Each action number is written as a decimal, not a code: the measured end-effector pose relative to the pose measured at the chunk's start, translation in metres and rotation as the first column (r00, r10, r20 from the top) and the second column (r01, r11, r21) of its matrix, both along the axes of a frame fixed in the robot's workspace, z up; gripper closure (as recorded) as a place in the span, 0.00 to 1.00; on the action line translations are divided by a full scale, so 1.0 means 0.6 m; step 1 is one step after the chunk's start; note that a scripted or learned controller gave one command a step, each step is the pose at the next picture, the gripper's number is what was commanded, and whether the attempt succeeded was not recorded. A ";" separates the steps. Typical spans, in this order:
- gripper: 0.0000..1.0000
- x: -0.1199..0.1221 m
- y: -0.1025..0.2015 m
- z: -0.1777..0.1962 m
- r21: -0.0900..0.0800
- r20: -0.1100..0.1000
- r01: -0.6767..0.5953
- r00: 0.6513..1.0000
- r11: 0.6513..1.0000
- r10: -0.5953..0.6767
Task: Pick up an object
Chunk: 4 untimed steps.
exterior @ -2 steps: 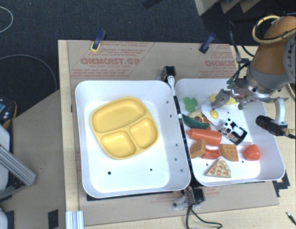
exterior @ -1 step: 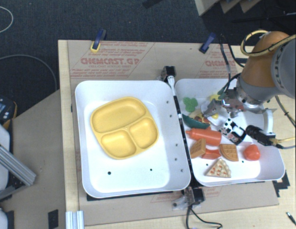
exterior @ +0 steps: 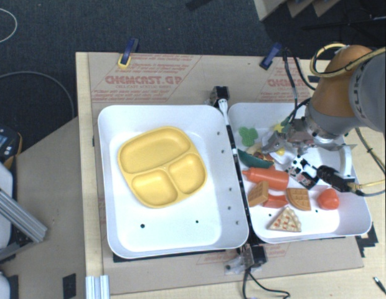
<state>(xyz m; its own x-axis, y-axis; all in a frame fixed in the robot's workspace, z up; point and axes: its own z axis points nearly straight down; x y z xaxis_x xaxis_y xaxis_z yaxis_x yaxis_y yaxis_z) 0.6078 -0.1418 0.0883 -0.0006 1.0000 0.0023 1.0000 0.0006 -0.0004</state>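
Observation:
My gripper (exterior: pixel 281 143) reaches down into the right white bin (exterior: pixel 348 226) at its back middle, low over a cluster of toy food. A green leafy piece (exterior: pixel 247 133) lies just left of it. A dark green curved piece (exterior: pixel 254 160) sits just below and to its left. An orange-red sausage (exterior: pixel 268 177) lies in front of the gripper. Further forward are a brown waffle piece (exterior: pixel 258 194), a square waffle (exterior: pixel 299 199), a pizza slice (exterior: pixel 285 220) and a red tomato (exterior: pixel 328 199). The view does not show anything held.
The left white bin (exterior: pixel 118 229) holds a yellow divided tray (exterior: pixel 160 166). A raised rim with small black clips separates the two bins. The grey arm with its orange band (exterior: pixel 342 73) hangs over the right bin's back right corner.

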 end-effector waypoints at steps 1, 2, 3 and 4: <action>1.00 0.004 0.002 0.021 0.002 0.008 0.000 1.000 1.000 0.000; 1.00 0.004 0.016 0.101 -0.004 0.007 -0.001 1.000 1.000 0.001; 1.00 0.005 0.034 0.194 -0.004 0.008 -0.002 1.000 1.000 0.002; 1.00 0.007 0.034 0.231 -0.004 0.006 -0.001 1.000 1.000 0.001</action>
<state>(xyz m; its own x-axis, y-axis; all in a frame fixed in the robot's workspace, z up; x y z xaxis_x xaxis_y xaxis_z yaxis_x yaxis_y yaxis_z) 0.6118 -0.1214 0.2268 -0.0012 1.0000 -0.0012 1.0000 0.0012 0.0051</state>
